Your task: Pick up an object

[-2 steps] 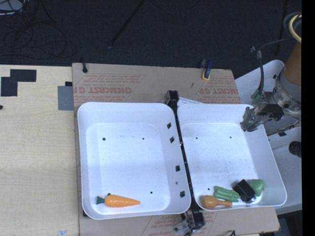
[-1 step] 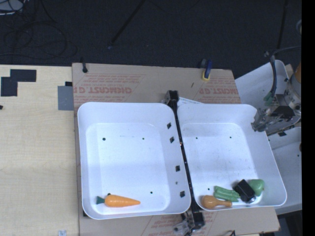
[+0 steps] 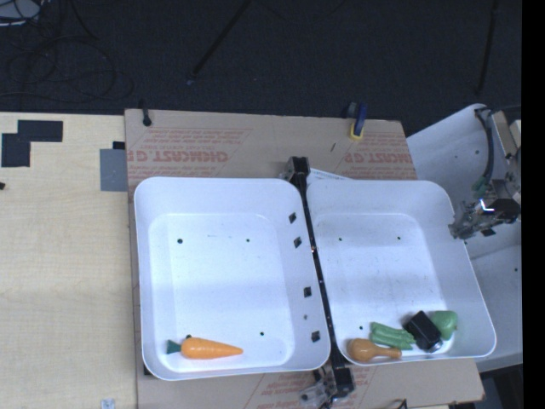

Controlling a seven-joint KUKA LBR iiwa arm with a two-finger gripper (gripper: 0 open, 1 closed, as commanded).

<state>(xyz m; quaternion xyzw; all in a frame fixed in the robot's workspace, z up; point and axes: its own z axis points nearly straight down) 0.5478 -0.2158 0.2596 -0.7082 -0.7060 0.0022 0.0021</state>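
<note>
Camera view: the gripper [image 3: 487,207] hangs at the right edge of the table, outside the right bin [image 3: 383,228]; whether it is spread or closed cannot be told. The likeliest targets crowd that bin's near corner: a green vegetable [image 3: 392,335], a black object [image 3: 423,330] and an orange gourd [image 3: 372,350], touching. A descent there could clip the rim or nudge neighbours. A lone carrot [image 3: 210,348] lies against the left bin's [image 3: 217,228] near wall.
</note>
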